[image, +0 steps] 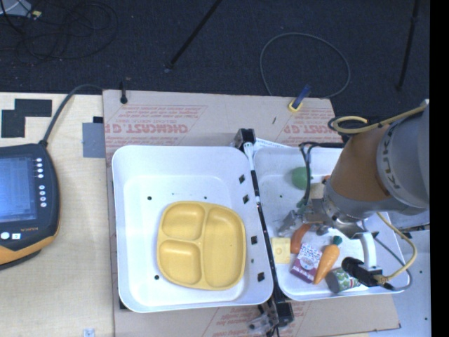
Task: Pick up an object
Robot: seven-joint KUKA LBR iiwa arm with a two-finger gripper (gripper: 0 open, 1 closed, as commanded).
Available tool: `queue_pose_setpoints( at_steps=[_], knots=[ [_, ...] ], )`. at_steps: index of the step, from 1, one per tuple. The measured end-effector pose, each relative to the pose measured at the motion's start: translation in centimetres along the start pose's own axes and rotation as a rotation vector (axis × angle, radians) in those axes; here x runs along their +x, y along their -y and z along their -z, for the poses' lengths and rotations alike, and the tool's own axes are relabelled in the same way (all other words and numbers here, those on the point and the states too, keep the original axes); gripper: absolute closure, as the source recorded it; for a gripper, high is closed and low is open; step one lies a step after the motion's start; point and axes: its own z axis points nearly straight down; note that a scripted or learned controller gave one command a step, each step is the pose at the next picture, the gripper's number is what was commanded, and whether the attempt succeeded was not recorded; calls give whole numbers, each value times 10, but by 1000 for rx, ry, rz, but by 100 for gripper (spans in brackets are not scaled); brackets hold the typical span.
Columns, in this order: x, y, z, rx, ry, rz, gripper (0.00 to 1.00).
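Your gripper [303, 225] hovers low in the right bin [280, 161]; the toy carrot [325, 261] lies just lower-right, slanting upward; jaw state unclear.

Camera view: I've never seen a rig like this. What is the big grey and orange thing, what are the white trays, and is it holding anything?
It is a single picture from a fixed camera above the bench, looking down at a slant. The grey and orange thing is a robot arm reaching in from the right. Its gripper hangs low over the right bin. That bin holds a clutter of small items: a toy carrot, a green ball, a small packet. The left bin holds a yellow divided plate. I see nothing clearly gripped.
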Motion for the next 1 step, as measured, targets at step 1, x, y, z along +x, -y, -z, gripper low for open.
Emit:
queue_pose_setpoints(
  at_steps=[1],
  knots=[
    [-4,0,2,-2,-1,3,0]
  ],
)
